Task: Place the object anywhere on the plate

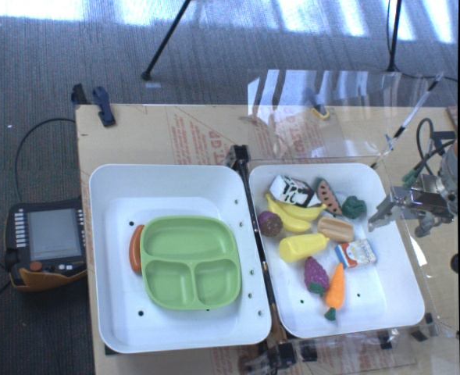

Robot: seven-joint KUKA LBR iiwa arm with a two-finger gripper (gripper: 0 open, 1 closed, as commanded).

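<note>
A green three-compartment plate (pixel 190 260) lies in the left bin (pixel 120 186). An orange-red sausage (pixel 136 249) rests against the plate's left rim, on the bin floor. The right bin (pixel 386 303) holds several toy foods: a banana (pixel 288 216), a yellow piece (pixel 302 247), a bread roll (pixel 335 229), a carrot (pixel 334 287), purple grapes (pixel 315 274) and a small red-and-white box (pixel 356 253). My gripper (pixel 403 220) hangs over the right bin's right edge, level with the bread roll. It is open, with nothing between its fingers.
A black-and-white carton (pixel 292 190), a watermelon slice (pixel 328 196), a green broccoli piece (pixel 354 206) and a dark round fruit (pixel 270 223) fill the right bin's far half. A clear panel (pixel 331 123) stands behind the bins. A teach pendant (pixel 48 241) lies off the bench at left.
</note>
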